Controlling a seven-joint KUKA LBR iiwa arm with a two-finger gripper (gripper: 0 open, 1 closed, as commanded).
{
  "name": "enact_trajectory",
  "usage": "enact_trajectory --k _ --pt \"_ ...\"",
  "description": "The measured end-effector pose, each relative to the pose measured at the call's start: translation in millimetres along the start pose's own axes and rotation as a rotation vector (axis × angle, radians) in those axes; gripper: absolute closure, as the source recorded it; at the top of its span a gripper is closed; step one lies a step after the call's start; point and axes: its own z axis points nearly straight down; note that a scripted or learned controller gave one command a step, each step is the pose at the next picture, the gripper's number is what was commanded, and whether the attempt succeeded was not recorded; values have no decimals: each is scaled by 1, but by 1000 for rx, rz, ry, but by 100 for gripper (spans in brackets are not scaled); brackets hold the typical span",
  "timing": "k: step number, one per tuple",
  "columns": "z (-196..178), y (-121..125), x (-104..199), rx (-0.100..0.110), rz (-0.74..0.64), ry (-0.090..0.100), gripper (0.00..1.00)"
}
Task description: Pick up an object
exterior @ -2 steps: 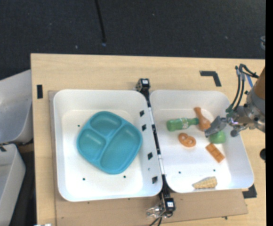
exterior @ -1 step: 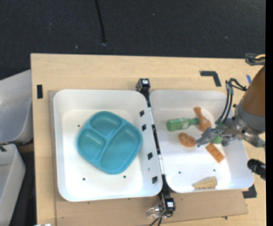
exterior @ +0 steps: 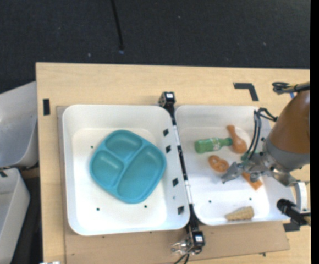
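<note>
End effector (exterior: pixel 234 172) hovers just beside orange pretzel (exterior: pixel 218 163).

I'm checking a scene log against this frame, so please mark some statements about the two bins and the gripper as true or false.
1. The blue divided plate lies in the left bin. True.
2. The green bottle stands upright in the left bin. False: it lies on its side in the right bin.
3. The gripper is over the right bin, near an orange piece. True.
4. The tan wedge sits at the far edge of the right bin. False: it lies near the bin's front edge.
5. The plate carries food items. False: its compartments look bare.
</note>
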Motion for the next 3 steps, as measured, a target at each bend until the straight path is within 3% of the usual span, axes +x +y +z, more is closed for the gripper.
enact_trajectory --k 1,3 --pt "-13 1 0 -6 4 1 100" --pt "-107 14 0 -10 -4 -2 100"
